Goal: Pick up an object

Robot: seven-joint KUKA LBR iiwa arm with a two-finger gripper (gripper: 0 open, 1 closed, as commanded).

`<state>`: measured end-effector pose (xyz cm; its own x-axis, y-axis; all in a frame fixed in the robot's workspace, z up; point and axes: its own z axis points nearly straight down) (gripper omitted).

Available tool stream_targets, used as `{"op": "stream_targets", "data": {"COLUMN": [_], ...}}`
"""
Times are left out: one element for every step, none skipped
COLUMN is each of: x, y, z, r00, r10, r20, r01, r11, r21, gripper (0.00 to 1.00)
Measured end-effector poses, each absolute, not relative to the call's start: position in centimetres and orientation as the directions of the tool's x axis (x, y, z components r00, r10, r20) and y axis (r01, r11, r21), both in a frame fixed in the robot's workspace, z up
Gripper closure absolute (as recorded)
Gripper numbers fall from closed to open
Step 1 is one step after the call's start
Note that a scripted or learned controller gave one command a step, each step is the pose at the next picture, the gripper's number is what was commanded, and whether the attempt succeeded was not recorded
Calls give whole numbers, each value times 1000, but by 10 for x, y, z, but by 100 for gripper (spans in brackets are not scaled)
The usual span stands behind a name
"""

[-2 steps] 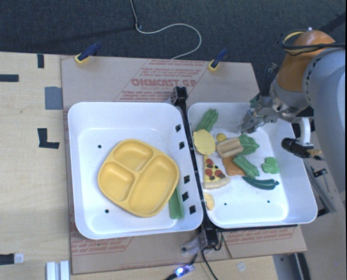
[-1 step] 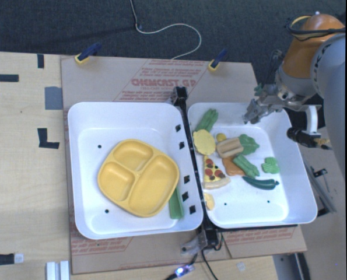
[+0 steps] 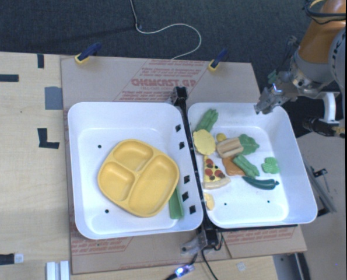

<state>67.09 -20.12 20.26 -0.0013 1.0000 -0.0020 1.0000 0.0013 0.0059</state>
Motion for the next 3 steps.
{"op": "stream_targets", "data": {"x": [672,643,613], "y": [-200,-162,-106], "z": [226,234,227], "r00": [-2,-4,-5], "r10": [1000,1000,1000], "r20": [0,1,2], "r01": [1000,1000,1000], "r11": [2,4,5], "r21": [3,-1,-3], "gripper": [100,100,100]}}
